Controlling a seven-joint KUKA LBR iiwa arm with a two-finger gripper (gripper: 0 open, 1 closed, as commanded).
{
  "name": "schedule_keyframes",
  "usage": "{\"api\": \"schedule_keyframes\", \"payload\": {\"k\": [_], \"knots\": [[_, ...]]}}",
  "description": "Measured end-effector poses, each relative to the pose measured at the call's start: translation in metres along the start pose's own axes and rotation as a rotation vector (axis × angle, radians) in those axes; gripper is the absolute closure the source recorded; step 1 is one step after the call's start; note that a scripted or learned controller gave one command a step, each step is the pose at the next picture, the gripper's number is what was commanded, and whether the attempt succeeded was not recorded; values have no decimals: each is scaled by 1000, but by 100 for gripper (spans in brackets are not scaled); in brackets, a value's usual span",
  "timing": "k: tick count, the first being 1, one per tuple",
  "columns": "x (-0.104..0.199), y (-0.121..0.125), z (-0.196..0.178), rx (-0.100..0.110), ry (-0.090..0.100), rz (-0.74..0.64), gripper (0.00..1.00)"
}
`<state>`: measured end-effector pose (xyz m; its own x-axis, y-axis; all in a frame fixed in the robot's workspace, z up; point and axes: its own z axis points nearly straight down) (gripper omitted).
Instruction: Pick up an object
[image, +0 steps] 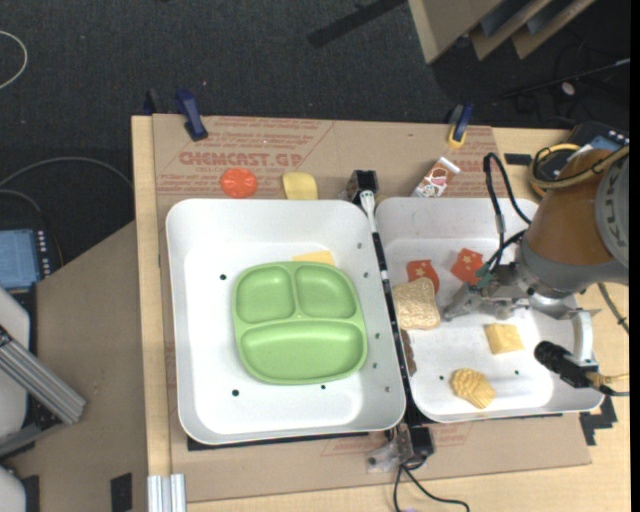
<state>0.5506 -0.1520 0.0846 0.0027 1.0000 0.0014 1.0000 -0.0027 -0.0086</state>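
Observation:
The right bin holds a slice of bread at its left side, two small red pieces further back, a pale yellow cheese-like square and a ridged yellow pastry near the front. My gripper hangs low over the middle of this bin, just right of the bread and in front of the red pieces, pointing left. The grey wrist with its orange band stands above it. Nothing shows in the gripper's grasp.
A green divided plate lies in the left bin, with a yellow piece poking out behind it. Behind the bins lie an orange toy, a yellow block and a small carton. Blue clamps hold the board.

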Motion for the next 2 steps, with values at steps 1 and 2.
{"api": "schedule_keyframes", "payload": {"k": [1,2], "knots": [[-43,85,-8,-18,-6,-5,0],[-1,77,-1,-5,0,-4,0]]}}
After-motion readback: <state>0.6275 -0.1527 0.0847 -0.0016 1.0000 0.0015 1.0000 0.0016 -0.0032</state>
